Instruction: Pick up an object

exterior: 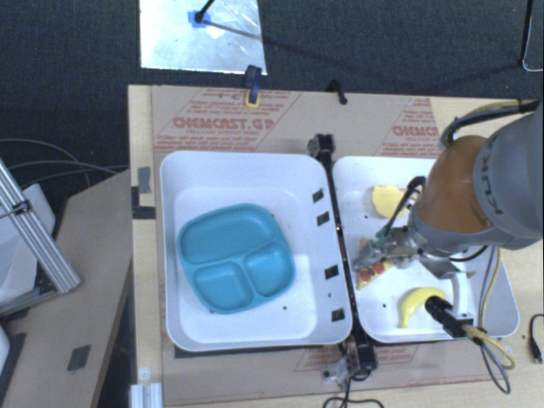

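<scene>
A: Nearest the lens, the grey arm (493, 185) with its orange band is seen entering from the right, over the right bin (501, 313). What is noted at the tool?

B: The gripper (380, 246) is recorded low in the right bin, near that bin's left wall. Whether it is released or clenched cannot be told; the tip is lost in clutter. A small red and orange item (372, 271) is logged just beside and below the tip; contact cannot be confirmed.

A: Other candidate objects in that bin?

B: A yellow banana (415, 303) is noted towards the front, apart from the gripper. A pale yellow object (385, 200) is seen towards the back of the bin, beside a dark cable.

A: And the left bin (195, 177)?

B: A blue divided tray (235, 257) is recorded lying flat in it, three compartments visible, well apart from the gripper. Both bins are seen resting on a board printed with red lettering (212, 121)
</scene>
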Motion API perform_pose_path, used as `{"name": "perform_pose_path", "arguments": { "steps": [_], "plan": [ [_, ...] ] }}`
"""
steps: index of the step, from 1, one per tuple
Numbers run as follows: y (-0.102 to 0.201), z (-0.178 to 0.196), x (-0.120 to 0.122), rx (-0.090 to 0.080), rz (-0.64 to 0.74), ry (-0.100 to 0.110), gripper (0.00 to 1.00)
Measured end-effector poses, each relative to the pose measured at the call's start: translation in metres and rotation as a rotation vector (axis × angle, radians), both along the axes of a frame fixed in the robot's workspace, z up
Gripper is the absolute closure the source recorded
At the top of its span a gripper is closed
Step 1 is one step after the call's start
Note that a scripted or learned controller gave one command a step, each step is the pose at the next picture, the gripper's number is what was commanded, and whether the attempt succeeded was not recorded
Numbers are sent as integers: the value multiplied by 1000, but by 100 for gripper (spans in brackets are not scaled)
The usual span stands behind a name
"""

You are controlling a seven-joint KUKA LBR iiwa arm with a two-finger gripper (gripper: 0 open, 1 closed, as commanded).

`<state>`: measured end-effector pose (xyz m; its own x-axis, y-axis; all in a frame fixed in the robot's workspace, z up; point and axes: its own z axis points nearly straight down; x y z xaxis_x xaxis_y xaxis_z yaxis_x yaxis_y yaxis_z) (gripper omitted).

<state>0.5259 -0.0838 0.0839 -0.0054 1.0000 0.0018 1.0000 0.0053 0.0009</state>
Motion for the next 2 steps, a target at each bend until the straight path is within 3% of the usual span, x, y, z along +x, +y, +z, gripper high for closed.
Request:
{"name": "perform_pose_path", "arguments": {
  "steps": [1, 2],
  "plan": [
    [11, 103, -37, -2, -2, 0, 0],
    [-23, -3, 8, 0, -6, -2, 0]
  ]
}}
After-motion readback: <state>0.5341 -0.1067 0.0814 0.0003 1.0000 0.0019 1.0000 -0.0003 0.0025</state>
